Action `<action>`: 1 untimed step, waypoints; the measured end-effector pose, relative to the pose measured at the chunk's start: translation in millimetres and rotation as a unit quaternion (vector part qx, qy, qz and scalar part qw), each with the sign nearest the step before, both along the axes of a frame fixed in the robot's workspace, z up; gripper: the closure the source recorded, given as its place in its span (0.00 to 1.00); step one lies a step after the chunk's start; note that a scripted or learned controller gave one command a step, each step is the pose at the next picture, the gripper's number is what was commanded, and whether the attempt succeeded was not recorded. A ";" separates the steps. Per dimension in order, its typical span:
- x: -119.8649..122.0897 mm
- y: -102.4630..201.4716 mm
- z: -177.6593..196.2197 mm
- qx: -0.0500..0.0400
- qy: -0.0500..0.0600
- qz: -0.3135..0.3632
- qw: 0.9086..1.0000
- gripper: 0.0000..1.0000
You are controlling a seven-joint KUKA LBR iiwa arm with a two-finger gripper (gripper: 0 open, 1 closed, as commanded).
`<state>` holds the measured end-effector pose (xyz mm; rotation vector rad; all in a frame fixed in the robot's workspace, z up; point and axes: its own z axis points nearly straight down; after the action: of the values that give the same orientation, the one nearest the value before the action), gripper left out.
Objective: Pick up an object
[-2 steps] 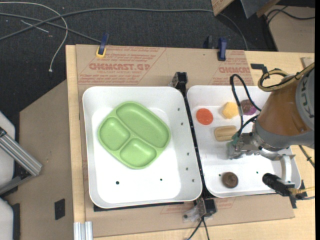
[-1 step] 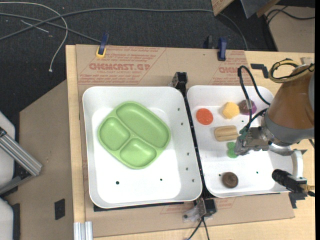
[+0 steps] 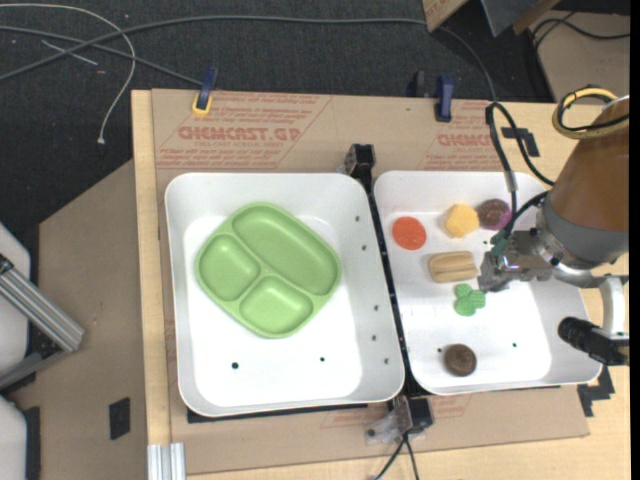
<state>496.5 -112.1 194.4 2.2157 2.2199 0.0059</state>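
Green toy (image 3: pixel 467 300) is your nearest candidate: a small lumpy green piece, maybe a broccoli-type play food, lying on the floor of the right bin (image 3: pixel 530 358), just below and a touch left of the end effector (image 3: pixel 497 271). It sits almost under the tip, touching or nearly so; the view doesn't settle which.

End effector state: can't tell. The tip is a dark cluster against the white bin, and nothing shows clearly between the parts, so don't count anything as held.

Tan bar-shaped piece (image 3: pixel 452 266) lies just left of the end effector, long axis running left-right across the bin, near end pointing at the tip. If you go for it instead, you'd likely want to close across the short axis, so mind the wrist angle.

Others in the right bin:
- orange disc (image 3: pixel 408 232), up-left, well apart from the tip
- yellow chunk (image 3: pixel 461 220), above the tan bar
- dark purple piece (image 3: pixel 494 212), above the tip, close to the arm (image 3: pixel 590 208)
- brown round piece (image 3: pixel 460 359), lower down, apart from the rest

Left bin (image 3: pixel 190 298) carries a green divided plate (image 3: pixel 267 268), far from the arm; skip it.

Judgement: shortest move is a small shift down-left onto the green toy. Main risk is nudging the tan bar beside it.
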 end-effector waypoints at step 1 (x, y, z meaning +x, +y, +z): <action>4.5 10.0 51.3 0.000 -0.001 0.001 1.000 1.00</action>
<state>501.0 -102.1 245.6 2.2140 2.2205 0.0073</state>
